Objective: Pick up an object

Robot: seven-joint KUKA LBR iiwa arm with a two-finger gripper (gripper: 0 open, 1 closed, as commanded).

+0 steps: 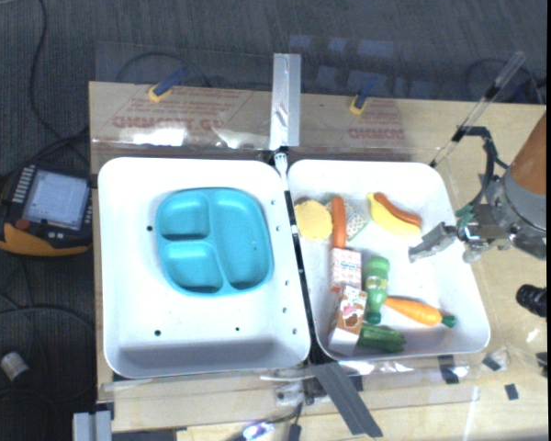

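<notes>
My jaws [433, 243] hang over the right bin [459, 288], past the hot dog [397, 212]. I cannot tell their gap. The wooden bench [119, 108] sits on dark carpet [92, 16].

Dark grey carpet [165, 16] surrounds a pale wooden counter [413, 127]. Black cables [37, 7] trail across the floor at left, near an orange-edged pendant [41, 209] with a lit screen. Light is even and flat.
</notes>
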